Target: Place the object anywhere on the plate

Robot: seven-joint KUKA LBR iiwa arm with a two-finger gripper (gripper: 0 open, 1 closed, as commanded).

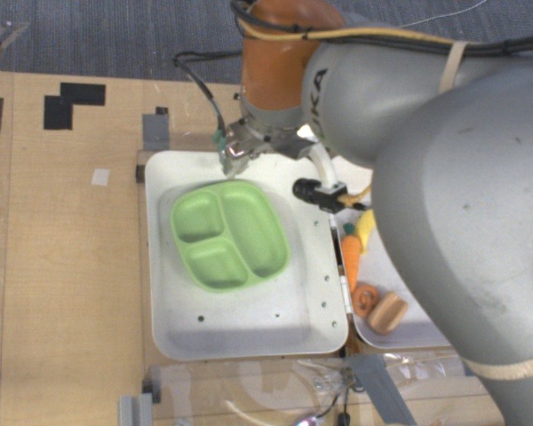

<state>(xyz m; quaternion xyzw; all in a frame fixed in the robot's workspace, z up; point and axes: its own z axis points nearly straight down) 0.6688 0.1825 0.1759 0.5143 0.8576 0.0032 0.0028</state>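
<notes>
**Arm over left bin, plate at centre**

Grey arm (444, 193) looms nearest cam, covering most of right bin (400, 331). Green plate (229, 235), 3 compartments, sits mid left bin (249, 327). Gripper (233, 156) hangs at plate's far edge; open/closed: can't tell. Carrot (350, 254), brown objs along right bin's left edge.

The bench (62, 264) is pale wood-grain board, with black block-shaped marks (71, 103) near its far left corner and a small grey patch (100, 177) beside them. Two shallow white bins sit directly on it, side by side: the left bin (249, 327) lies toward the middle, the right bin (409, 334) touches it along one edge (much of it hidden under the arm). Grey brackets (156, 130) stand at the left bin's corners.
</notes>
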